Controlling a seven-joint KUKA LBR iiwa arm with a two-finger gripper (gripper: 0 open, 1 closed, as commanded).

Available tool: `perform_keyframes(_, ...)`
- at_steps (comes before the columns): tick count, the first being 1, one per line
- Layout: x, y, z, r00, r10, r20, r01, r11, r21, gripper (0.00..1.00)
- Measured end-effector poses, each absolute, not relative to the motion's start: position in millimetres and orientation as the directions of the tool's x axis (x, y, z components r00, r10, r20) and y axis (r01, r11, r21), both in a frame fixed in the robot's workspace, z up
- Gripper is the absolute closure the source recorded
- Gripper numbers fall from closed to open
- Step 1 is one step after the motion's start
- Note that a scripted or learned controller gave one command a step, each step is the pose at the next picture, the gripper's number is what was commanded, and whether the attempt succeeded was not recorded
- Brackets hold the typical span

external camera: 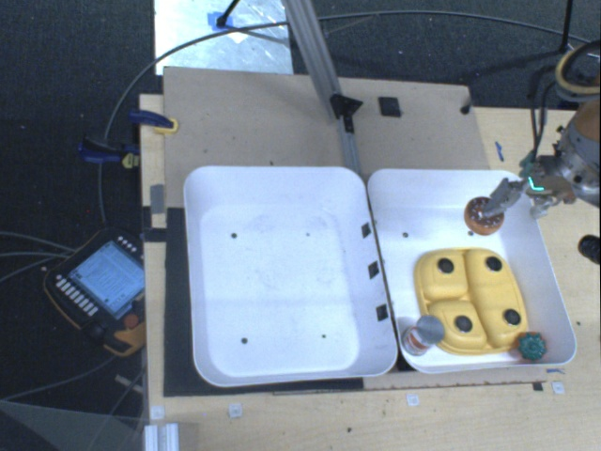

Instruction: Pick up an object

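The right bin [399, 205] holds several objects. A large yellow piece [470, 301] with four rounded lobes and dark dots lies in its near half. A small brown round object [483, 217] sits near the bin's far right corner. My gripper [500, 197] reaches in from the right and its tip is right at this brown object, seemingly touching its upper right side. A small item with a grey cap [424, 332] lies at the yellow piece's near left corner. A small green ball [532, 347] rests in the near right corner.
The left bin [211, 252] stands beside the right one, with black clips [373, 270] along the shared rims. A grey pole [315, 45] slants over the bench's far side. A teach pendant [101, 285] and cables lie on the floor to the left.
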State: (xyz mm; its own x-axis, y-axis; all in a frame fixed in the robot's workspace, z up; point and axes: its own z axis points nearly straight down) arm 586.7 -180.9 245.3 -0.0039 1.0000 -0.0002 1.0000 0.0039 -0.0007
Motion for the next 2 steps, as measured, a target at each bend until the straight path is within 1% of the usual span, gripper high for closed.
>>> perform_keyframes(1, 587.3, -180.8, 246.4, -0.004, 1.0, -0.001, 1.0, 0.004, 0.002, 0.0)
perform_keyframes(2, 585.8, -176.1, 184.5, -0.002, 1.0, 0.001, 1.0, 0.002, -0.003, 0.0)
